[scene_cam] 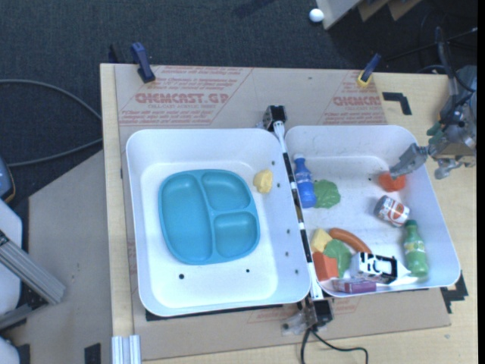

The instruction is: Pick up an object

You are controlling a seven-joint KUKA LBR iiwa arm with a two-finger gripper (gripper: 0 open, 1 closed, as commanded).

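Observation:
The right bin (356, 141) holds several small items. Among them are a blue bottle (304, 182), a green leafy piece (326, 194), a flat orange-red piece (392, 180), a red and white can (392, 211) and a green bottle (414, 249). An orange sausage (348, 239) lies in a cluster at the bin's front. My gripper (424, 165) hangs over the bin's far right corner, open, with nothing between its fingers. Its left finger (405, 160) points down at the orange-red piece, just above it.
The left bin (144, 158) holds a blue divided plate (210, 214) and a small yellow item (264, 180) near its right wall. Yellow, red, green, black-and-white and purple items crowd the right bin's front. Clamps (141, 61) sit at the board's back edge.

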